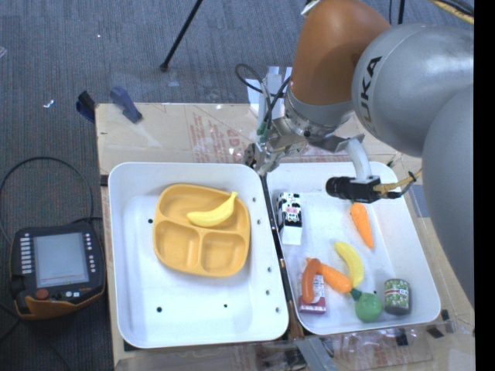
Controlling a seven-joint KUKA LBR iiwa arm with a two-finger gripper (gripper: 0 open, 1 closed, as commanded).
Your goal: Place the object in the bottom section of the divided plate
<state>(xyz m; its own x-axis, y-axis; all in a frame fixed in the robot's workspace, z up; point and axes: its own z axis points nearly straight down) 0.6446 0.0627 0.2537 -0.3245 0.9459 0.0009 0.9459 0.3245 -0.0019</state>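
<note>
I see the big grey arm (418,76) with "KUKA" partly readable on its side. Its gripper (267,154) hangs over the top edge where the two bins meet; I cannot tell how its jaws stand. The left bin (193,315) holds a yellow divided plate (203,232). A banana (213,212) lies in the plate's big top section. The right bin (410,238) holds a cow-print carton (291,210), a carrot (362,224), another banana (350,263) and a small green-label can (397,295); its writing is too small to read.

Banana (213,211) in plate (172,247) (top section)
</note>
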